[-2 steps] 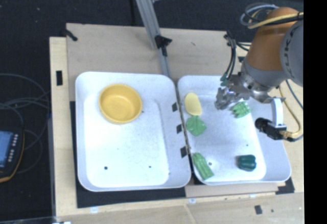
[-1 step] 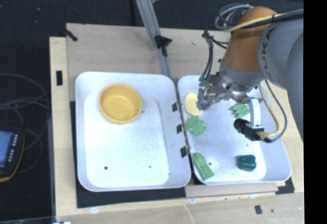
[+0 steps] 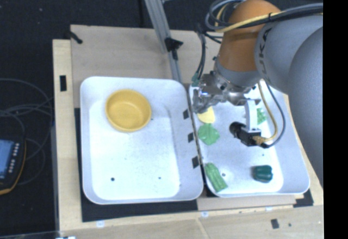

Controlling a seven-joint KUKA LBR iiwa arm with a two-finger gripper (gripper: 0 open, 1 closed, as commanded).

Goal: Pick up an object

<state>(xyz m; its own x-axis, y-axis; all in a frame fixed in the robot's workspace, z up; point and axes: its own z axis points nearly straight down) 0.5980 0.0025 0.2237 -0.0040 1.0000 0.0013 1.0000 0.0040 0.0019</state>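
The arm (image 3: 272,42) hangs low over the right bin (image 3: 291,178), probably to reach a piece there. The gripper (image 3: 204,103) sits directly above a pale yellow piece (image 3: 206,117), the likely target. Whether anything is between them I cannot tell. Below that lies a green piece (image 3: 208,135); further away, a dark green block (image 3: 262,173).

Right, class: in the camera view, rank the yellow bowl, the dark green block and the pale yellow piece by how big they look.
1. yellow bowl, clearly largest
2. dark green block
3. pale yellow piece, close to the block and partly under the tool, so unsure.
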